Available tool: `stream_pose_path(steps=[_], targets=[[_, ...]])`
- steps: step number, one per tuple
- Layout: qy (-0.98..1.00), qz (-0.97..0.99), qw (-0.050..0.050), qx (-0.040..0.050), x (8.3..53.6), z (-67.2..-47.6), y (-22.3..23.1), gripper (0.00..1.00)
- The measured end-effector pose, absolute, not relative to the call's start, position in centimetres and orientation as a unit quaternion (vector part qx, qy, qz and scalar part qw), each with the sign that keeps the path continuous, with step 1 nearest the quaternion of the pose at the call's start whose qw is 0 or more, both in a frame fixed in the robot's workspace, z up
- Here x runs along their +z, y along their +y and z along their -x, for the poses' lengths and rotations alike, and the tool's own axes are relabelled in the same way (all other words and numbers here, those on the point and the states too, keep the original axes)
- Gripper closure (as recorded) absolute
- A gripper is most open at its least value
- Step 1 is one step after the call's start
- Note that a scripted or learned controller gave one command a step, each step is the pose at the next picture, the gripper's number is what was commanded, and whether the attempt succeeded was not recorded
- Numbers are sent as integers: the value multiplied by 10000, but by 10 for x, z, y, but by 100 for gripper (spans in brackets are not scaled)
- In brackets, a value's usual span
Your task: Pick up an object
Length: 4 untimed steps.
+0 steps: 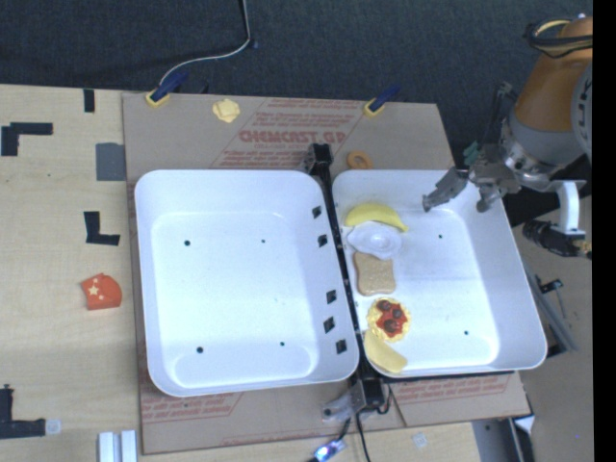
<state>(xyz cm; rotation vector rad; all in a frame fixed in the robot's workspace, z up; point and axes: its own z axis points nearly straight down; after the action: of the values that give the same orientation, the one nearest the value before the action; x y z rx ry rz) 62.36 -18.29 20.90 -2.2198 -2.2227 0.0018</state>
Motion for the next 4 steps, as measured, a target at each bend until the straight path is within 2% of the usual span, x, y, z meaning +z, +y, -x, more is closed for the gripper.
stream_pose_path(steps=[1, 2, 3, 4], targets=[[-7097, 7044, 68, 24, 113, -598, -90, 0], [-7082, 7060, -11, -2, 83, -670, -109, 0], [-7058, 7084, -2, 6, 86, -596, -147, 0], [-7115, 7027, -38, -54, 192, -650, -48, 0]])
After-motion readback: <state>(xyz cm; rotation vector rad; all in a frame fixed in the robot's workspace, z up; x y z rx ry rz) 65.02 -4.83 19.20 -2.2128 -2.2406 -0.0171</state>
